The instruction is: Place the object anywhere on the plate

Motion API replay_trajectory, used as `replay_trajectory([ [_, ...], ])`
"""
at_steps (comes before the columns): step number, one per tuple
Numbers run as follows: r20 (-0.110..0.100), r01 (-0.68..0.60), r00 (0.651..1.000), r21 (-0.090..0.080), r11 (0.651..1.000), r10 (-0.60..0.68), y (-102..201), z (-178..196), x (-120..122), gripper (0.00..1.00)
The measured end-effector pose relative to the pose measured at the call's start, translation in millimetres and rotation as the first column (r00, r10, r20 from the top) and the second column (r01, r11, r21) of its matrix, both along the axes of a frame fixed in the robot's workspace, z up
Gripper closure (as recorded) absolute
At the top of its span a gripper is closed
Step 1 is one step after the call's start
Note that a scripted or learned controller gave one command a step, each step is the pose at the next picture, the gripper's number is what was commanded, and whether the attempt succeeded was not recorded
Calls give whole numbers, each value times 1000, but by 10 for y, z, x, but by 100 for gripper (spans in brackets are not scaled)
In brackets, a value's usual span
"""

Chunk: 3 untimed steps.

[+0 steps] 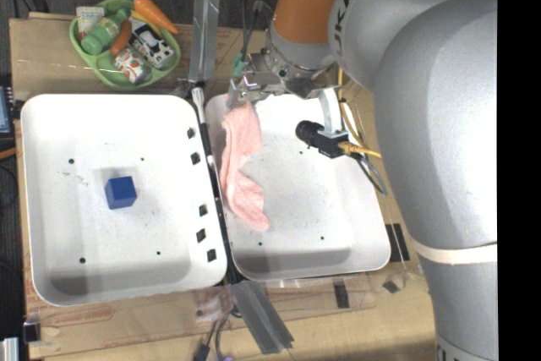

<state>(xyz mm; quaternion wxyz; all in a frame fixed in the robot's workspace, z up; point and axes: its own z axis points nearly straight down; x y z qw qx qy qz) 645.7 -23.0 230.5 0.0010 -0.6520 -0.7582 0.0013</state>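
One soft pink cloth (239, 169) is hanging from my gripper (243, 93), its top edge bunched right at the fingers while the rest is trailing downward below me over the right bin (338, 241). I am pinching that upper fold, as far as the slanted view is letting me judge. The cloth is looking light, limp and unbreakable; a gathered fold is giving the surest hold, since a flat single layer is likely slipping out. Its lower end is draping well below me, beside the bin's wall.
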Motion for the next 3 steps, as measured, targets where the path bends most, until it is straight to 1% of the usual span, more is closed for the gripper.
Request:
replay_trajectory([
  [1, -1, -396, 918, 2, 918, 396, 507, -97, 37, 100],
  [2, 0, -724, 690, 3, 690, 724, 956, -142, 26, 100],
  [3, 3, -936, 351, -2, 351, 936, 1406, -166, 56, 100],
])
